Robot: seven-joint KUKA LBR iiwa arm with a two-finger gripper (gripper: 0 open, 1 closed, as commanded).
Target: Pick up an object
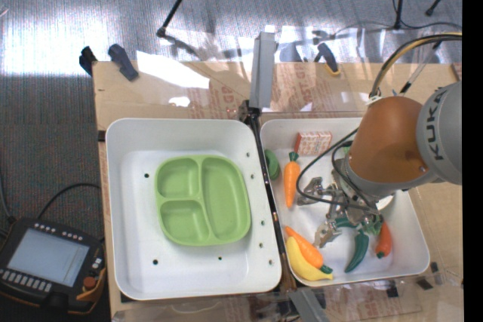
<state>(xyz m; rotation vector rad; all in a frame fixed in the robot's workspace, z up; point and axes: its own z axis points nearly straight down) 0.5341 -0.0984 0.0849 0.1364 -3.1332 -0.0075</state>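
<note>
Landmark: the right white shallow bin (419, 237), one of two side by side on the wooden worktop (204, 94).
Nearest, front of that bin: a yellow plastic banana (304, 261), with an orange toy carrot (305, 243) lying against it.
Front right of the bin: a dark green toy chilli pepper (358, 251); just to its right, a small orange-red toy vegetable (384, 239).
Gripper (332, 226): low over the bin's middle, beside the chilli; whether its fingers are spread or closed, I cannot tell.
Left side of the bin: a second orange carrot with a green top (290, 182), near a green round piece (271, 163).
Back of the bin: a small red-and-white box (312, 142).
Left of that bin: the other white bin (121, 200), holding a light green three-compartment plastic plate (201, 199).
</note>
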